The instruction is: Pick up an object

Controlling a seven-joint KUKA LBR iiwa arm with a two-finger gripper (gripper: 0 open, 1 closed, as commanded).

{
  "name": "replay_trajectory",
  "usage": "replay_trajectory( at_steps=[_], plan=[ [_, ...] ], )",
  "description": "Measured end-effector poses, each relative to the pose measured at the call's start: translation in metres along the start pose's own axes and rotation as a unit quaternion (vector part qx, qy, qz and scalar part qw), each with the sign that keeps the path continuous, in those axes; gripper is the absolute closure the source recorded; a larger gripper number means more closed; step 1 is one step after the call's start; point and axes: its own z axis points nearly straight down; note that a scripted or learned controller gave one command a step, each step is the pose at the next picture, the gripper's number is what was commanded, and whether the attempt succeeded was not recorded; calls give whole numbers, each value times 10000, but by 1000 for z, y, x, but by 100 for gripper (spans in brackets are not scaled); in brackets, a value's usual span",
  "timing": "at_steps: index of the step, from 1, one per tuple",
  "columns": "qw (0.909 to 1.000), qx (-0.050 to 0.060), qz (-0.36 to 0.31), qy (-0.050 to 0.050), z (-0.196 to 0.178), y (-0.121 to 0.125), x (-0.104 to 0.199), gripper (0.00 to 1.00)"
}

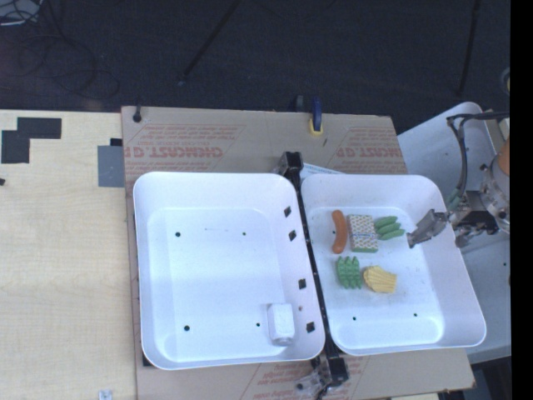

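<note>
- Two shallow white bins sit side by side on a sheet of brown cardboard [216, 144] with red print on it, which lies on a pale wooden bench [58, 273].
- The left bin [158, 223] holds a single small white block [281, 322], lying near its lower right corner, close to the wall it shares with the other bin.
- The right bin [450, 307] holds a small cluster of toy food in its upper middle part.
- An orange-red sausage [338, 231] lies lengthwise at the left of the cluster, just beside a checkered grey and tan block [362, 232].
- A green pod-shaped piece [388, 227] lies right of that block, touching or nearly touching it.
- Below them a second green piece [349, 272], ridged like a bunch of pods, lies just beside a yellow piece [380, 280] that looks like corn.
- The gripper [439, 228] reaches in from the right and hangs over the right side of the right bin, near its right wall.
- Its two dark fingers stand apart, one tip pointing left toward the green pod, the other further right by the bin's rim.
- There is nothing between the fingers; the nearest tip is close to the green pod-shaped piece, but from here I see a gap between them.
- Black clips [291, 163] sit at the top and bottom of the seam between the bins, and a blue and yellow clamp [316, 117] grips the cardboard's far edge.
</note>
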Motion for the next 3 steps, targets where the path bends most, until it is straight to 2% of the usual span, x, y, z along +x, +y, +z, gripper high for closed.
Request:
replay_trajectory(
  at_steps=[1,2,3],
  plan=[
    [10000,39,-45,23,91,12,105,0],
    [10000,-3,8,-15,159,78,50,0],
    [10000,-43,-9,-39,181,107,75,0]
  ],
)
